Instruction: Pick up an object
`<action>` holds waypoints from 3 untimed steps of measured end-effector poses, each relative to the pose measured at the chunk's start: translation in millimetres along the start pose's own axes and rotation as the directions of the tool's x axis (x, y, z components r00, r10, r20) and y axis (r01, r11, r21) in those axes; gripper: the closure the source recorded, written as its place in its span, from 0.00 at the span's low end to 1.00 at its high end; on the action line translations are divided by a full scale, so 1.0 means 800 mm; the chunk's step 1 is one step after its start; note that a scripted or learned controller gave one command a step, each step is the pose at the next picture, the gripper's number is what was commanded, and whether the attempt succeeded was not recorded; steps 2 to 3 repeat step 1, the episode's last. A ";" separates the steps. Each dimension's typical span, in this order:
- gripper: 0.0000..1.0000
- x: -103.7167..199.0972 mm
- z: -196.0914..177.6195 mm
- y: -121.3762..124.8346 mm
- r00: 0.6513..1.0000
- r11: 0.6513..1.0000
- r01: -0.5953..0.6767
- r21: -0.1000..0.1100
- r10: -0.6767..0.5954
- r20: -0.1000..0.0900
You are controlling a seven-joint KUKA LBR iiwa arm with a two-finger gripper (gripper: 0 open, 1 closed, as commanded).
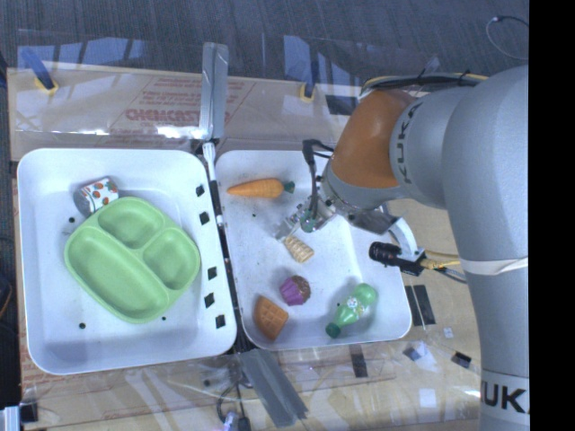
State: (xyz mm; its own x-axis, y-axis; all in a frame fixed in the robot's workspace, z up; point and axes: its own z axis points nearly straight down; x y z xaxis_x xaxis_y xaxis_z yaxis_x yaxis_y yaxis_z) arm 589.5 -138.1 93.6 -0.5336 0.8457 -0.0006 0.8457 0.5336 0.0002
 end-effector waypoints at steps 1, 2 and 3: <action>0.00 0.001 0.001 0.000 1.000 1.000 0.000 0.001 0.000 -0.001; 0.00 0.001 0.001 0.000 1.000 1.000 0.000 0.001 0.000 -0.001; 0.00 0.001 0.001 0.000 1.000 1.000 0.000 0.001 0.000 -0.001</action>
